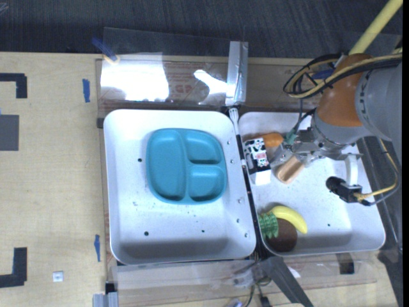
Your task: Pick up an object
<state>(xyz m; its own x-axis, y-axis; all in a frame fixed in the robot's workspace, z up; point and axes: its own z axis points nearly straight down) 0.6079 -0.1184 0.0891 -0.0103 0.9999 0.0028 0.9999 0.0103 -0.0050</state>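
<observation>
While the arm (367, 101) leans in from the right over the right bin (367, 226), the gripper (300, 151) sits low near that bin's upper left part, right over a tan, cork-like cylinder (289, 169) that lies tilted on the bin floor. Whether the fingers are apart or closed on anything can't be made out from this angle, so no call on that.

Just left of the cylinder there's a small black-and-white box (256, 153) up against the bin's left wall, with a white block (261, 176) just below it and an orange piece (273, 139) just above, next to the gripper. Further down, near the front left corner of the same bin, a yellow banana (291, 217) curves over a dark brown round thing (282, 234), with a green spiky bit (267, 224) touching its left side. A black part with a cable (342, 187) hangs over the middle of the bin.

Over in the left bin (128, 229), a teal divided plate (186, 165) lies flat around the center, well apart from everything else.
</observation>
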